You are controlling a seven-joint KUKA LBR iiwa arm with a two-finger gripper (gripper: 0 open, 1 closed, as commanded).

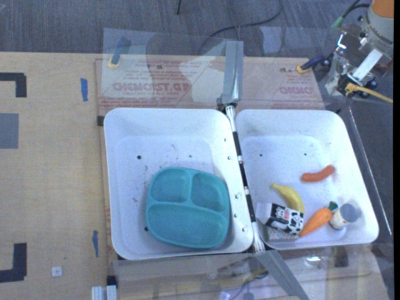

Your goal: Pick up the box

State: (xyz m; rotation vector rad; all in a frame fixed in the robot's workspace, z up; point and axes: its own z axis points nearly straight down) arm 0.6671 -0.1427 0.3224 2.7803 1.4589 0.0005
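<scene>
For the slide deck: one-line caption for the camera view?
Gripper parked beyond the right bin; box lies among toy food.

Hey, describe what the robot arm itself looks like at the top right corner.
The arm shows an orange band at the top edge, above grey and white wrist hardware. Black cables loop around it, with a yellow-tipped part and a small green piece on its side.

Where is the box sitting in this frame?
The box lies in the right bin, near its front-left corner, just below the banana and left of the carrot.
</scene>
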